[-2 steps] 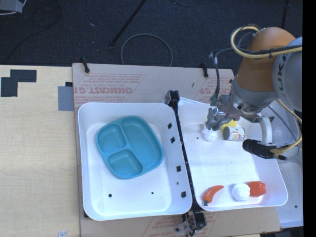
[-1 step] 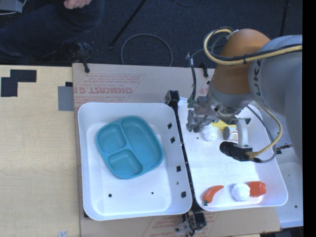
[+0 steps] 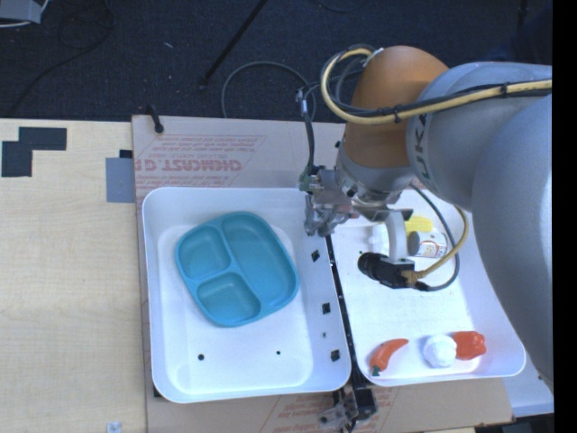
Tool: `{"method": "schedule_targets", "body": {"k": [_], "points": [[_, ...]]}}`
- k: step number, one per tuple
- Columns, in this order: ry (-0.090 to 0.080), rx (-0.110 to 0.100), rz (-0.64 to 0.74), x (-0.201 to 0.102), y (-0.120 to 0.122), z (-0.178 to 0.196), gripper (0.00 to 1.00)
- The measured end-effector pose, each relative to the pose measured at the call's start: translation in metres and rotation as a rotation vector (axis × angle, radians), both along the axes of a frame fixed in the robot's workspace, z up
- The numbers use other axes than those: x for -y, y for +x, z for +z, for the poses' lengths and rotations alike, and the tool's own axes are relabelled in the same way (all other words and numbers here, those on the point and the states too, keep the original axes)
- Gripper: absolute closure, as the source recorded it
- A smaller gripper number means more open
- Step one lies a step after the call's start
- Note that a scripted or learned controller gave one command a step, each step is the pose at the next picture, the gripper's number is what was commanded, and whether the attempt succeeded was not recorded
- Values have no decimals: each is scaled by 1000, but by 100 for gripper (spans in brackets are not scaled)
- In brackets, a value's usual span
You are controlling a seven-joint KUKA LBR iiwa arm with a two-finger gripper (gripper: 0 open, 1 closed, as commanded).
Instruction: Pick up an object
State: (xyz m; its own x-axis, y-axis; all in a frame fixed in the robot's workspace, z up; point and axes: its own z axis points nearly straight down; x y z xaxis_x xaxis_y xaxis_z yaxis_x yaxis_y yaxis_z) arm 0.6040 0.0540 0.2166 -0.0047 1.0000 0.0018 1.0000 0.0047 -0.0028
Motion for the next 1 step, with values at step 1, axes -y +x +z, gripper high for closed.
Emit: {"method": "schedule_targets", "body": {"k": [1], "points": [[0,1,0,-50,7,14,100]]}}
